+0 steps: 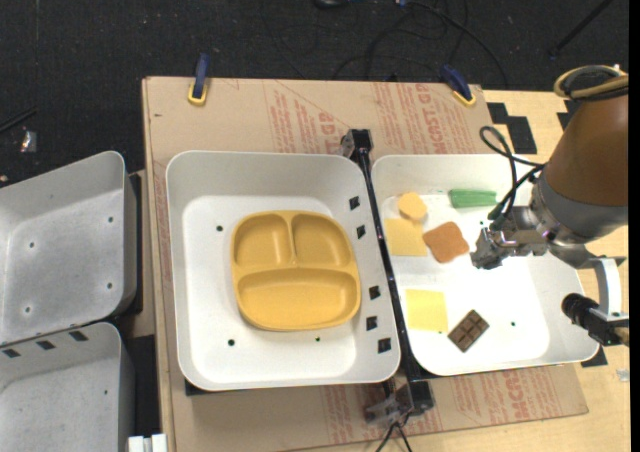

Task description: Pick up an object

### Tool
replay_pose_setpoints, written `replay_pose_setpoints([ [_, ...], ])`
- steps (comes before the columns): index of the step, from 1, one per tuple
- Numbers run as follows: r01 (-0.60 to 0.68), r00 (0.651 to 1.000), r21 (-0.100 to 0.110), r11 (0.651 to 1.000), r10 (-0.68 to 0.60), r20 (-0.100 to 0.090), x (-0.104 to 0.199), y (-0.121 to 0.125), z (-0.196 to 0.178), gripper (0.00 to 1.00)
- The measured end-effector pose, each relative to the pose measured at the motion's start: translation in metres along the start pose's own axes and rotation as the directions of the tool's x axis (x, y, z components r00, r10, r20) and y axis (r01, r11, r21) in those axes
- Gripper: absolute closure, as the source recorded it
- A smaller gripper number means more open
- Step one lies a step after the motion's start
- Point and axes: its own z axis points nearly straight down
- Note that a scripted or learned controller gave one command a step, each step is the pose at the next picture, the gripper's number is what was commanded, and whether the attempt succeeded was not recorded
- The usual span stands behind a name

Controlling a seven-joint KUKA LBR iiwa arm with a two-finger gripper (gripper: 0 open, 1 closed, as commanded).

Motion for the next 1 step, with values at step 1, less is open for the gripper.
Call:
replay_pose_setpoints([
  [1,0.001,1.000,0.004,1.000,-0.001,0.000,0.0019,0.0084,-0.0449,1.00],
])
